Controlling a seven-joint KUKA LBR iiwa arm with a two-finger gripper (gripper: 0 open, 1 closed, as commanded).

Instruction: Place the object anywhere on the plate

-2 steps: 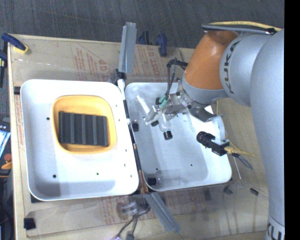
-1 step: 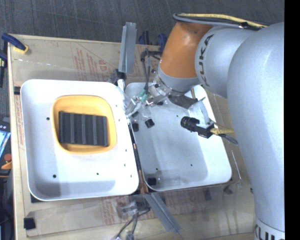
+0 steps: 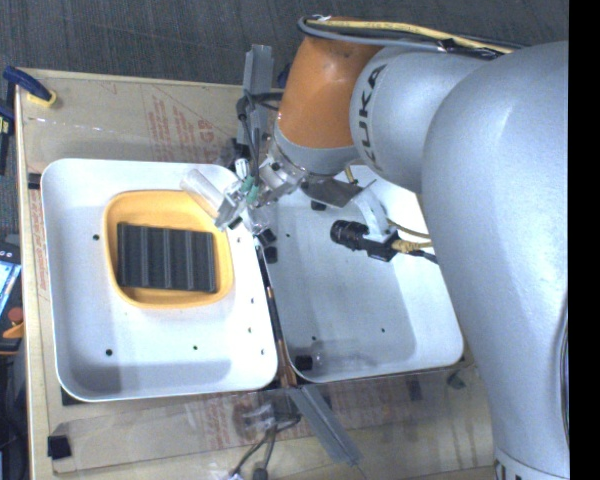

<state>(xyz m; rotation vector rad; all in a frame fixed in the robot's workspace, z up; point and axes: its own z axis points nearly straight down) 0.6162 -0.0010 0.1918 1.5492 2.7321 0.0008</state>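
**Gripper at the plate's upper right edge**

Left of centre in the frame, the orange-rimmed plate (image 3: 170,253) with its dark ridged middle lies in the left bin (image 3: 80,358). The gripper (image 3: 232,208) hangs at the plate's upper right rim — a pale, translucent object (image 3: 202,188) sits at its tip, over the rim. Whether the jaws are clamped on it, I cannot tell. The right bin (image 3: 365,318) lies under the arm (image 3: 460,148).

Both white bins (image 3: 150,368) look like smooth, slightly glossy plastic; inside the left one, the yellow plate (image 3: 130,208) seems matt plastic, its dark ribbed centre duller, and the worktop (image 3: 130,108) around them looks like bare wood
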